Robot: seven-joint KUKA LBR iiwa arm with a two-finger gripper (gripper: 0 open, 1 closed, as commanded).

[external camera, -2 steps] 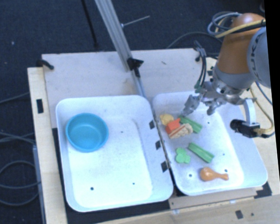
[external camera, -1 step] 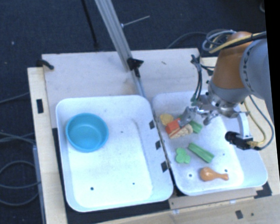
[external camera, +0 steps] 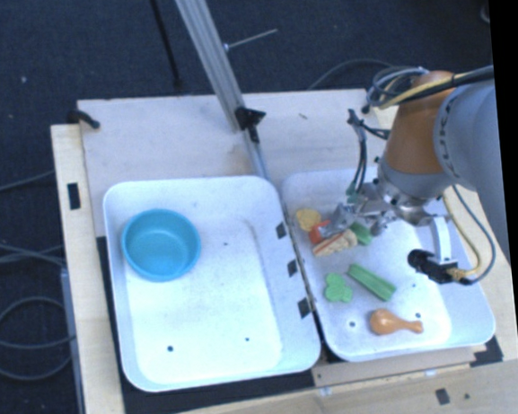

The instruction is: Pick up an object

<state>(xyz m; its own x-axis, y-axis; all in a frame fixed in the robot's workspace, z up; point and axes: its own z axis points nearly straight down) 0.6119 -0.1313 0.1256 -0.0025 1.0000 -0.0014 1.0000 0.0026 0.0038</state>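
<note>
Watching from the overhead camera, I have the arm (external camera: 433,141) reaching across the right bin (external camera: 467,319), with its gripper (external camera: 355,222) low over the cluster of toys at that bin's upper left. I cannot tell from here whether anything is truly clamped; the gripper's tip sits in a tangle of metal and colour that hides its state.

Taking the right bin as my landmark: a tan bread-like piece (external camera: 332,243) lies near the bin's left wall, just below and to the left of the gripper tip, seemingly touching it. A red piece (external camera: 319,231) and a yellow piece (external camera: 308,217) sit just above the tan one, closer to the wall. A small green piece (external camera: 362,234) lies right beside the tip, on its lower right. Toward the middle of the bin lie a green stick (external camera: 372,282) and a green leaf-shaped toy (external camera: 338,288), near each other and apart from the gripper. An orange drumstick-shaped toy (external camera: 394,323) rests near the bin's front edge.

To the left of the right bin, the left bin (external camera: 217,340) holds a blue bowl (external camera: 160,243) in its far left corner.
</note>
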